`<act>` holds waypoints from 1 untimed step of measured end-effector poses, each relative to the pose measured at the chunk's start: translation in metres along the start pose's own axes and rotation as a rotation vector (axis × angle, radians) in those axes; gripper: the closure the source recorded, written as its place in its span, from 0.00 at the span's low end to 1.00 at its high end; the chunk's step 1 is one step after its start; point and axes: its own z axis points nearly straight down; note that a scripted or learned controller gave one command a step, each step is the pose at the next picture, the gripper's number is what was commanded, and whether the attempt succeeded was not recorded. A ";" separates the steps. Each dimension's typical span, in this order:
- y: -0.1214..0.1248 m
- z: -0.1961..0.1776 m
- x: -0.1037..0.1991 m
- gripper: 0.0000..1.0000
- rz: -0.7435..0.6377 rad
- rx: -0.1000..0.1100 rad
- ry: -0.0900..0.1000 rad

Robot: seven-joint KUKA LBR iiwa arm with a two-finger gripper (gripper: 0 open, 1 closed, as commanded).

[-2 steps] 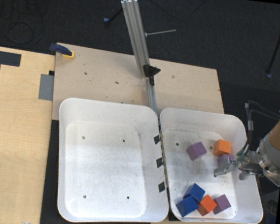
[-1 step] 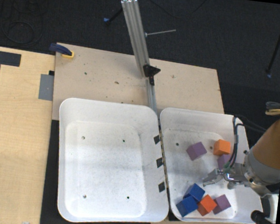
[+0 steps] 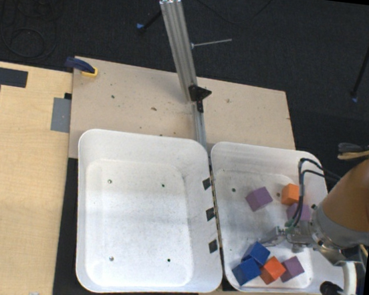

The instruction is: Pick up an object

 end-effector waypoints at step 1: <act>0.000 -0.011 -0.001 1.00 0.007 0.001 0.001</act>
